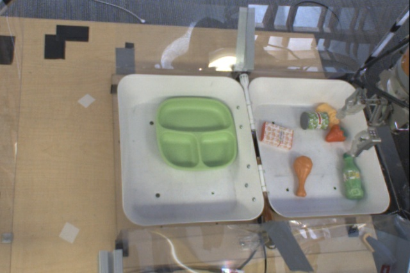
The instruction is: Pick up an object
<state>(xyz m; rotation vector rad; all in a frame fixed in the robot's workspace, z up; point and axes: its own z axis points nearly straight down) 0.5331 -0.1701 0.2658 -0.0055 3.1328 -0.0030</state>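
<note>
Hand (356, 124) of metal, seemingly open, over bottle (352, 178).

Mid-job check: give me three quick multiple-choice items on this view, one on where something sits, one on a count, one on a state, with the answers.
1. Where is the green divided tray?
A. In the left bin
B. In the right bin
C. On the bare bench

2. How many loose items lie in the right bin?
A. Two
B. Three
C. Six

3. How does the green bottle rest?
A. Standing upright
B. Lying on its side
C. Held off the bin floor

Answers:
1. A, the tray sits in the middle of the left bin.
2. C, there are a box, a drumstick, a can, a yellow piece, a red piece and the bottle.
3. B, it lies flat near the bin's right wall, below the gripper.
</note>
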